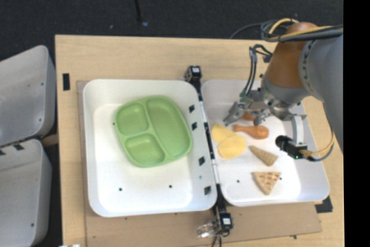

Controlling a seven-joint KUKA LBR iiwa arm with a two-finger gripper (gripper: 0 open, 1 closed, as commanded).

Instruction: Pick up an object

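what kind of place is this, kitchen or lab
Most likely a robot lab test bench, not a kitchen: a grey arm reaches over two white bins on a wooden bench, with toy food and a green divided plate.

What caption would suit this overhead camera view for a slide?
Robot hand low in the right bin over toy foods, beside an orange drumstick; green divided plate in the left bin.

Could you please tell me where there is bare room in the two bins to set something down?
Left bin: bare floor around the green tray, widest along its near edge. Right bin: crowded mid-floor under the gripper; a strip remains nearest its front rim.
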